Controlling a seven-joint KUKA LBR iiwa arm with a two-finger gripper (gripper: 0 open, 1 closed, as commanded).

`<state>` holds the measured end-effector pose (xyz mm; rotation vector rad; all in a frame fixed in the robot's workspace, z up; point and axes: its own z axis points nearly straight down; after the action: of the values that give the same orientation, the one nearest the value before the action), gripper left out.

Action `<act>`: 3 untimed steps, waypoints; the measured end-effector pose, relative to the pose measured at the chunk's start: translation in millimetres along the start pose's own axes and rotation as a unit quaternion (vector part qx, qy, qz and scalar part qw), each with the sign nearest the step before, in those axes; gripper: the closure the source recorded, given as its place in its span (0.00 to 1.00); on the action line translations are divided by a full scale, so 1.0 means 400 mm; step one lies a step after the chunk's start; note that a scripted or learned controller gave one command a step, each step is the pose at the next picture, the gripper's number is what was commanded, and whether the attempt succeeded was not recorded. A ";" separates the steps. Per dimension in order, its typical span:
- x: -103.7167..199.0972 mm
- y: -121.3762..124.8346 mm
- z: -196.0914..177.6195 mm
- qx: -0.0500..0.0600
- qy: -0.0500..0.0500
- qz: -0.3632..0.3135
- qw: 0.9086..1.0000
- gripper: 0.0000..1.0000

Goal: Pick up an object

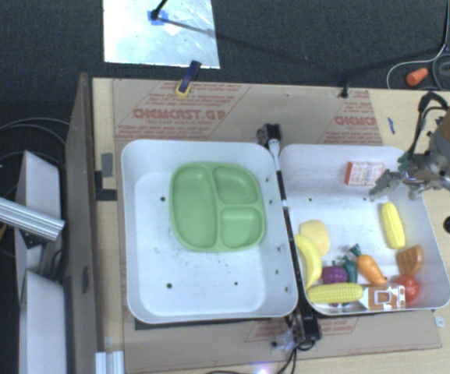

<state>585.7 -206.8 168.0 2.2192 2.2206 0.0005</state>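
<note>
Cardboard (209, 111) print: "CHEMCAST GP" | end effector (402, 182) fingers spread, empty, above right bin (443, 279) | carton (363, 173) label unreadable

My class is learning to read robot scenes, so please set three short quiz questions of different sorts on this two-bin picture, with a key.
1. True or false: the green divided plate lies in the left bin.
2. Which thing lies nearest the gripper? A) the purple toy B) the small orange and white box C) the green plate
3. Fill in: beside the carrot, at the front of the right bin, lies an ear of yellow ____.

Key: 1 true; 2 B; 3 corn.
</note>
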 end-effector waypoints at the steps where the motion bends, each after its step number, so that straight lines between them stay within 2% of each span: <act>1: 0.001 -0.027 0.038 0.000 0.000 0.000 1.000 0.00; 2: 0.001 0.007 0.007 -0.001 0.000 -0.002 1.000 0.00; 3: 0.001 -0.007 0.052 0.001 0.000 -0.001 1.000 0.00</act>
<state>582.8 -206.3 147.4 2.2182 2.2230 -0.0002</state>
